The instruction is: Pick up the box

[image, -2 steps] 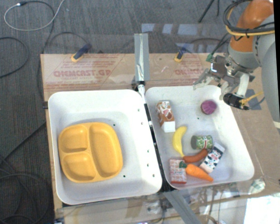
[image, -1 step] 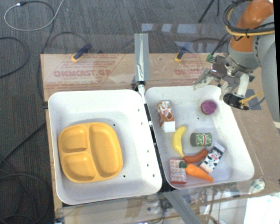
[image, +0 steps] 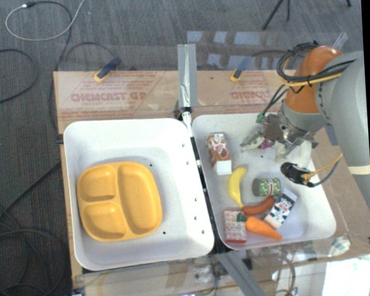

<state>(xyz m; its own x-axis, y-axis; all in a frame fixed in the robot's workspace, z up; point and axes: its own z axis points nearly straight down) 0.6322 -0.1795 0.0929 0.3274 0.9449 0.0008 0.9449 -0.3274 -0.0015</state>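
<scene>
Camera view, left bin [image: 72, 135]: fills the left half of the bench; a yellow divided tray [image: 119, 199] lies in its left part, three compartments facing up.
Camera view, right bin [image: 321, 220]: right of centre, touching the left bin along a shared edge.
Box [image: 218, 147]: a small carton with a red and brown print, lying in the upper left of the right bin, a white block [image: 224, 167] just below it.
Banana [image: 237, 185]: yellow, near the middle of the right bin, below the box.
Can [image: 267, 187]: green, on its side, just right of the banana.
Sausage [image: 258, 207]: red-brown, below the can, touching the carrot [image: 262, 228] area at the bin's lower edge.
Red packet [image: 234, 225]: lower left of the right bin, beside the carrot.
Black-and-white carton [image: 281, 210]: lower right, beside the sausage.
Arm [image: 309, 80]: enters at the upper right, orange band above the wrist.
Gripper [image: 253, 141]: over the upper right part of the right bin, well right of the box; fingers spread apart, nothing between them.
</scene>
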